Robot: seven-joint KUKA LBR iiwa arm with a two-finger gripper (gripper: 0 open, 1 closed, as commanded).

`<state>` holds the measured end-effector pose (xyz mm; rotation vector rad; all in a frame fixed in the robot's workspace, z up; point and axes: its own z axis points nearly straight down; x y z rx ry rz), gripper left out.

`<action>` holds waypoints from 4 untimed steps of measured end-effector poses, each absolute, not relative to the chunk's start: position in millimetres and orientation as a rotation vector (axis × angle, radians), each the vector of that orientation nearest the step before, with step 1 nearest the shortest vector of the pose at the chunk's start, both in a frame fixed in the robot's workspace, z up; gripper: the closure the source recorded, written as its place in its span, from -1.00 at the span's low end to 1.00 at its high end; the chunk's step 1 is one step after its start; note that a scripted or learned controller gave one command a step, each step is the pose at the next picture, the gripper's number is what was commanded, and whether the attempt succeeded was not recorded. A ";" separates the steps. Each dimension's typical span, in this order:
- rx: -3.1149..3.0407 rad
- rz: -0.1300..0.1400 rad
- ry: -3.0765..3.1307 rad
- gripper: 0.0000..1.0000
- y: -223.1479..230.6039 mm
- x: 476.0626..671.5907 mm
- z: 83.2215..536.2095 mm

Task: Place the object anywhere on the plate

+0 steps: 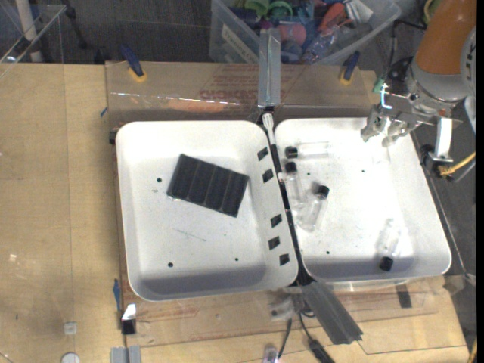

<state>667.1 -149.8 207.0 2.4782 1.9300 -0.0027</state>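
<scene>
Your gripper (382,131) hangs at one o'clock over the right white bin (423,203), fingers apart, grasping nothing. The clear plastic vials with black caps (308,203) near centre look light and slippery; pinch mid-body. The dark ribbed rectangular plate (208,185) waits left.

Single fixed camera above bench (53,203), slanted down, framing both bins (197,278).

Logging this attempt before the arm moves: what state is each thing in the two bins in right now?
Dark plate: flat in the left bin, nothing on it.
Clear bottles: lying on their sides in the right bin, apart from the plate.
End effector: above the right bin's far edge, nothing visibly held.
</scene>
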 end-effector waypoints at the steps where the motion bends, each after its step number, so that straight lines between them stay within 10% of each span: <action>1: 2.662 -0.001 1.666 1.00 -150.3 657.9 254.7; 2: 2.838 -0.002 1.347 1.00 -162.7 666.7 279.6; 3: 2.800 0.000 1.423 1.00 -177.1 629.5 337.3; 4: 2.735 -0.004 1.552 1.00 -162.6 549.5 345.6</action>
